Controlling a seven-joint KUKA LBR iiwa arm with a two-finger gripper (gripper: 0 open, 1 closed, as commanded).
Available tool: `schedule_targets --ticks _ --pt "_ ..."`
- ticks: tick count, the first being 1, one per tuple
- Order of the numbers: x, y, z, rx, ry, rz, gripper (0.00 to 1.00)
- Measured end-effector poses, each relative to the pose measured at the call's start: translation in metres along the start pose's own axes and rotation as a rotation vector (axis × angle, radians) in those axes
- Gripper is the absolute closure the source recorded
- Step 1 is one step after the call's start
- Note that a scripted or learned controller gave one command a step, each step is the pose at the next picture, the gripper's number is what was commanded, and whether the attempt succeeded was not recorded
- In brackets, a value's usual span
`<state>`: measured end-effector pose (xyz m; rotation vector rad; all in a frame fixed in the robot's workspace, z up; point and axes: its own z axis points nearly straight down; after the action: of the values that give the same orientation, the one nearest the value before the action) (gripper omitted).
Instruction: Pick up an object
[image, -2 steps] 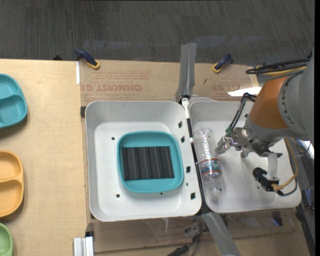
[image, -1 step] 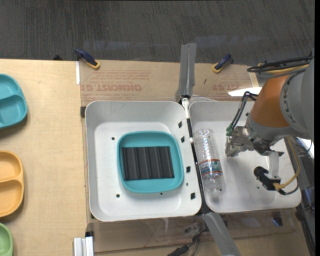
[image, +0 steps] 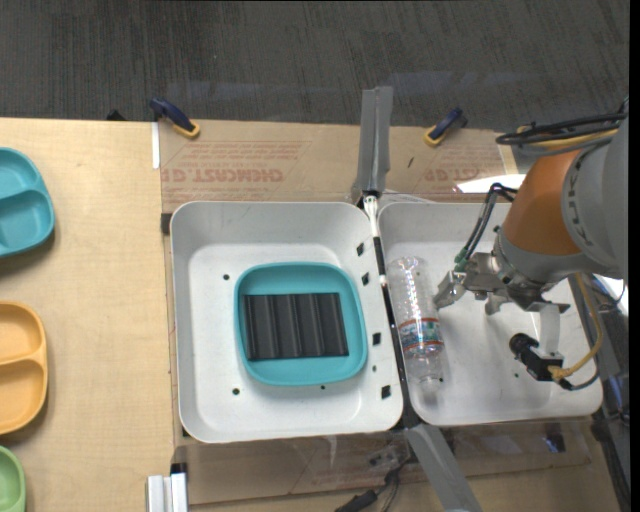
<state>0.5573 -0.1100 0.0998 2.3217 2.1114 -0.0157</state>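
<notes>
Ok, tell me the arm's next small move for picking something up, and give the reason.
Probably shift the gripper a little toward the left bin and lower it over the clear plastic bottle. The bottle lies on its side against the right bin's left wall, just beside the gripper, and nothing is seen between the fingers yet.

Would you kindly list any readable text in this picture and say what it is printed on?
"CHEMCAST GP": red print, seen mirrored, on the brown protective sheet behind the bins; a second print at right is cut off.
Label on the clear water bottle: too small to read.
</notes>
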Motion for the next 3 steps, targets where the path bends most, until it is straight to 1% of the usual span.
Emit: schedule_targets --ticks 1,2,3 --pt "-0.067 0.018 -0.059 -0.004 0.008 -0.008 0.00" --pt "-0.003 -0.004 0.009 -0.002 0.005 -0.120 0.00" --pt "-0.059 0.015 -0.062 -0.004 0.008 -0.092 0.00"
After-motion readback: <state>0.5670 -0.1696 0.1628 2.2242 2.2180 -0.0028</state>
